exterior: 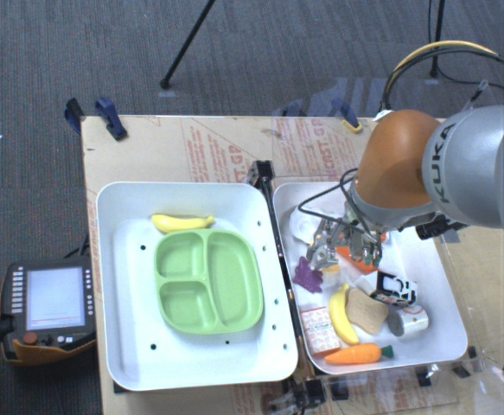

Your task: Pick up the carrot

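The carrot [353, 354] lies along the front edge of the right bin [446, 301], leafy end to the right, untouched. Just behind it sit a banana [341, 314] and a slice of bread [366, 311]. Farther back the pincer [345, 251] hangs over the bin's middle, well apart from the carrot; whether it is apart or together cannot be told. The left bin [113, 232] holds a green tray [208, 281].
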Controlling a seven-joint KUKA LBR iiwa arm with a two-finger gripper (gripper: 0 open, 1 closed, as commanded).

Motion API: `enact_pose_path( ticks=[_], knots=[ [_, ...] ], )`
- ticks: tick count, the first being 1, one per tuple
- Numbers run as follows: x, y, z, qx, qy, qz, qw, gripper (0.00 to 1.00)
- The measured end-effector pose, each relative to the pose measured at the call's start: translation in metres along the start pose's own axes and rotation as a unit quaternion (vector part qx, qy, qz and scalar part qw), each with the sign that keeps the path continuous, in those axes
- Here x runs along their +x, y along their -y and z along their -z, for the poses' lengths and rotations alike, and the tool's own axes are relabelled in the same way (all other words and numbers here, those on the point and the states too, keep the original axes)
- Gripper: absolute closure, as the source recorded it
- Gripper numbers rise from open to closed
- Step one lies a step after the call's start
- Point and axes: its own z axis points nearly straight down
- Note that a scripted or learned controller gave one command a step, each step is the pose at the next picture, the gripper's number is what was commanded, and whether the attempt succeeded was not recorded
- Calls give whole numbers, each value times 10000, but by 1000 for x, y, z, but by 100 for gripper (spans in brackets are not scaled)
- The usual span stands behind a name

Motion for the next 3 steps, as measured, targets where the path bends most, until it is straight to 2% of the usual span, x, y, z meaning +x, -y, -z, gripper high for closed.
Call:
enact_pose_path(
  ticks=[1, 2, 3],
  knots=[
    [71, 73, 8, -2, -1, 3432, 9393, 100],
    [71, 73, 8, -5, -2, 3436, 9391, 0],
    [-26, 77, -11, -5, 6, 2139, 9769, 0]
  ],
)
